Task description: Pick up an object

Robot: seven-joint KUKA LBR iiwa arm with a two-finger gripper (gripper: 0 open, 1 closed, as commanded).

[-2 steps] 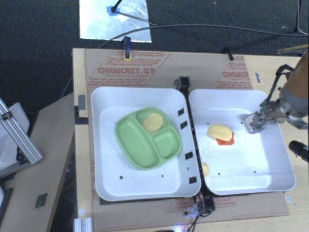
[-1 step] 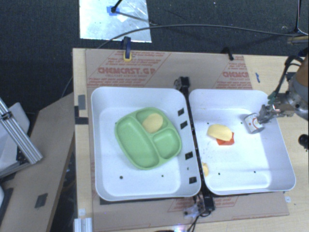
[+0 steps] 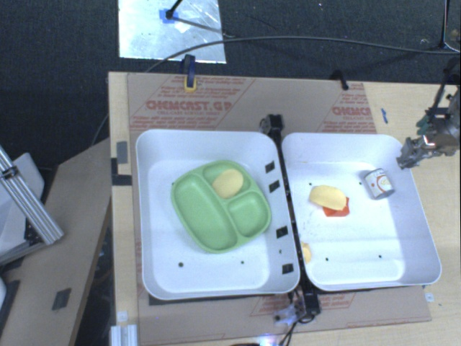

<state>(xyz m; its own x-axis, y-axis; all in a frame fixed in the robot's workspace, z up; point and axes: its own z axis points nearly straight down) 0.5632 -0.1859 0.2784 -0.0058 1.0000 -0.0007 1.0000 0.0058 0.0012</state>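
Note:
In the right bin a yellow, banana-like piece rests on a flat orange-red piece near the middle. A small silver can lies on its side toward the bin's right wall. A small yellow bit sits at the bin's left edge. In the left bin a green divided plate carries a yellow lump in its upper compartment. My gripper hangs at the right bin's upper right corner, above and right of the can, apart from it.
A black divider with clips runs between the two bins. The bins sit on a brown cardboard sheet. A shiny foil square lies beyond the bench. A metal rail juts in at the left.

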